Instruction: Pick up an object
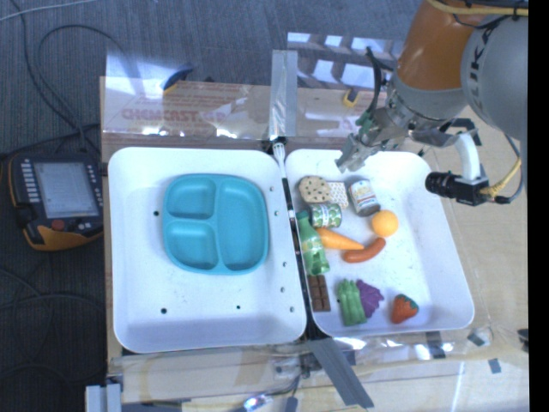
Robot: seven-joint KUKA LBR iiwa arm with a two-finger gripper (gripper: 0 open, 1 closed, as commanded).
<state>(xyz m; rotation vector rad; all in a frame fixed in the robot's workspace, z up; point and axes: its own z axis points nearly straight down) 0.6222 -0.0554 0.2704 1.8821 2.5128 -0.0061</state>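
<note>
Above the right bin's (pixel 446 256) far edge hangs the gripper (pixel 353 157) — fingers slightly spread, pinching nothing. Just below them stands a small can (pixel 364 196) (beside a cookie (pixel 314 189)) — near, not touching.

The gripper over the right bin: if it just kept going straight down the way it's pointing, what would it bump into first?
Probably bare floor at the back of the right bin, with the gripper aimed down-left; the small can and cookie lie just beyond. Depth is hard to judge here.
</note>
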